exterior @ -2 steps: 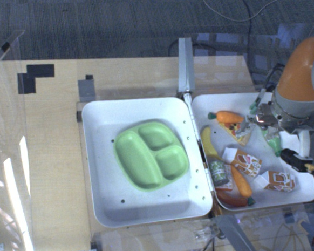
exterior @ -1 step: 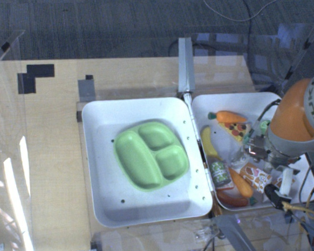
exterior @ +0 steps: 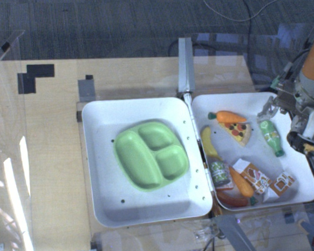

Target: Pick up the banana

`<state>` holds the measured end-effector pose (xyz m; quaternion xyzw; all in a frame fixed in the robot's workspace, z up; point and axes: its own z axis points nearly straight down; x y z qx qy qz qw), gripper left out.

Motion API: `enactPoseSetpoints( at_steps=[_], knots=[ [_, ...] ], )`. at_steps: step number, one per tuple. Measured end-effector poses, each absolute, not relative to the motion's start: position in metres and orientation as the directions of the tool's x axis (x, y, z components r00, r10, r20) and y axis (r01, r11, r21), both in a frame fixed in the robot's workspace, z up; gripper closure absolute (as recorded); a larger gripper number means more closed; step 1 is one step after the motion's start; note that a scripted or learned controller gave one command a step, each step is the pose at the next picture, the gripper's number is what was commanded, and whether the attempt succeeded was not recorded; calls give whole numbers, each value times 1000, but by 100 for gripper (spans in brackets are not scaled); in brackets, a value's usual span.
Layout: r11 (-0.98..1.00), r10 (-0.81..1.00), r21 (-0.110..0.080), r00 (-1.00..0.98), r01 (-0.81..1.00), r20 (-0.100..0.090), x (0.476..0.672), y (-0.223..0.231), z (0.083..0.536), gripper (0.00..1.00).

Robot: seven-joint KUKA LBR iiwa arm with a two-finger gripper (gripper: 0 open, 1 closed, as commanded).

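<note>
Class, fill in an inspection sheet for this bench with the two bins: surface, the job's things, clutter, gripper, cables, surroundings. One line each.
Surface: wooden bench bearing two white bins; left bin holds a green divided tray.
Job's things: banana lies in the right bin, along its left wall.
Clutter: carrot, pizza slice, green bottle, small can, a second carrot and snack packets share the right bin.
Gripper: gripper hangs at the right bin's upper right corner, apart from the banana.
Cables: black cable loops on the floor.
Surroundings: dark carpet; black tape marks on the bench.
</note>
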<state>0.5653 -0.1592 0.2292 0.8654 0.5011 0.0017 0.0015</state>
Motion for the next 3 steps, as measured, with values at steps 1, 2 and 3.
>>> enactPoseSetpoints(
  at_steps=[1, 2, 3],
  knots=[
    [-447, 894, 9, 447, 894, 5, 545, -122, 88, 0],
    [-611, 792, 6, 611, 792, 5, 617, -116, 87, 0],
    [-657, 753, -35, 658, 753, 15, 645, -165, 91, 0]
  ],
)
